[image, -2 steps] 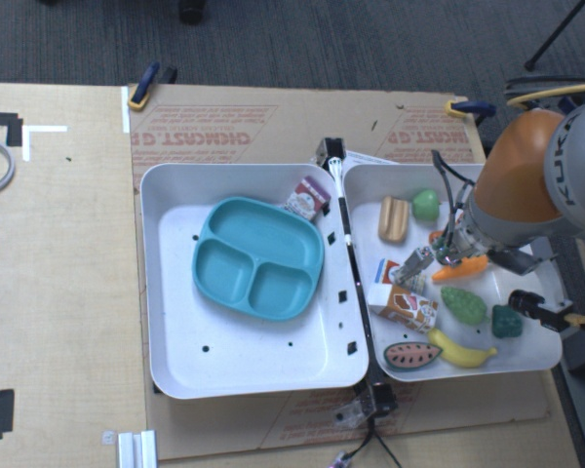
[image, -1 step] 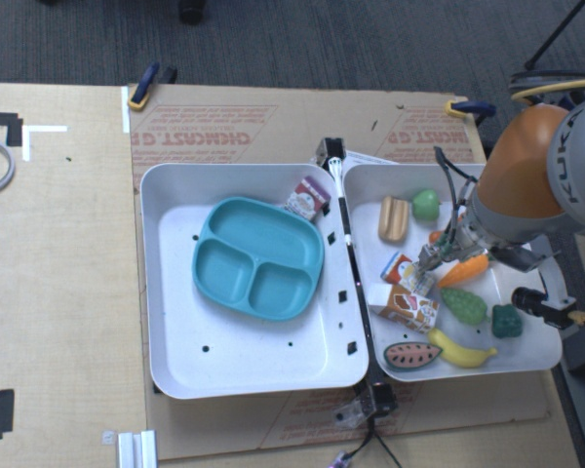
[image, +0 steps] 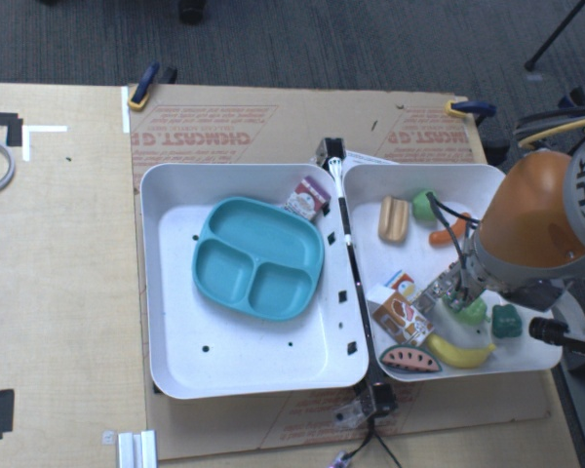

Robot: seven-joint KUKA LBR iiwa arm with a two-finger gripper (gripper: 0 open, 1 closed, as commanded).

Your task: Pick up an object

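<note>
Where the arm (image: pixel 531 213) reaches in, grey with an orange dome, it covers the right bin's (image: pixel 369 224) far side.

- Cardboard (image: pixel 205 125): a sheet under both bins, with a blue clamp (image: pixel 144 84) at its upper left corner.
- Left bin (image: pixel 175 344): holds a teal three-part plate (image: pixel 258 258), lying flat near the middle. A small wrapped packet (image: pixel 307 198) sits at the plate's upper right edge, against the bin wall.
- Right bin: holds the pickable things, all loose.
 - Carton (image: pixel 402 312): orange and white, lying tilted at the lower left.
 - Banana (image: pixel 458 352): yellow, along the lower wall.
 - Melon slice (image: pixel 410 360): red with a green rind, just left of the banana.
 - Bun (image: pixel 395 219): tan, upright in the view, at the upper left.
 - Carrot (image: pixel 447 234): orange, partly under the arm.
 - Green block (image: pixel 506 321): dark, near the right wall.
 - Pale green piece (image: pixel 471 311): just below the gripper.
- Gripper (image: pixel 455 289): low in the right bin, between the carton and the pale green piece. Whether it is open or closed cannot be told, and nothing is seen held.
</note>
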